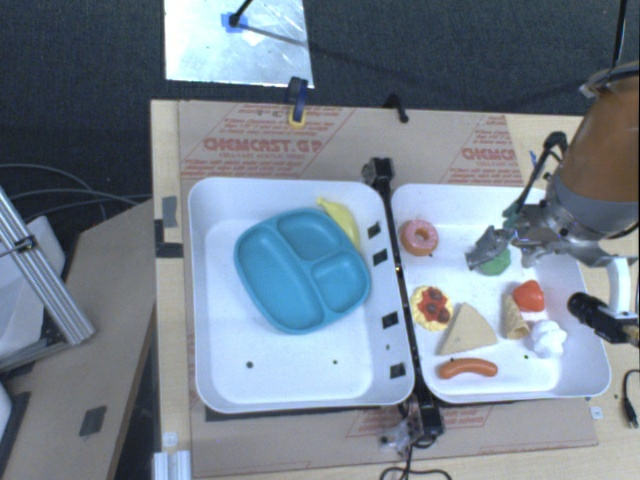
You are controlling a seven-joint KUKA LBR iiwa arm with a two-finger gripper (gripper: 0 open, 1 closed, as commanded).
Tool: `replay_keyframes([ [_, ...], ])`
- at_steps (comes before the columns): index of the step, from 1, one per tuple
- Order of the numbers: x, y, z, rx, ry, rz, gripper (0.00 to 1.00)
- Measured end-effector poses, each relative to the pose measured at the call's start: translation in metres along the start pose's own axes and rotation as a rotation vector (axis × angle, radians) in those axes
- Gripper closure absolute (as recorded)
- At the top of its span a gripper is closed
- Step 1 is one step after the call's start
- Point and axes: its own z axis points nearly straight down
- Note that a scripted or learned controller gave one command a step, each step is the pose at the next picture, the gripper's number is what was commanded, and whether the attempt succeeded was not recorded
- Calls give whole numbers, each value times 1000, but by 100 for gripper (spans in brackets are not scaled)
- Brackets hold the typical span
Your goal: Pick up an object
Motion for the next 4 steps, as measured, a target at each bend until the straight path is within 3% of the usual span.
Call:
replay_keyframes([
  [1, 0, 1, -11, -4, 0, -2, 100],
  [2, 61, -4, -2, 1, 2, -7, 100],
  [3, 100, -12, 22, 2, 2, -5, 100],
  [4, 161, -22, 13, 0, 4, -8, 100],
])
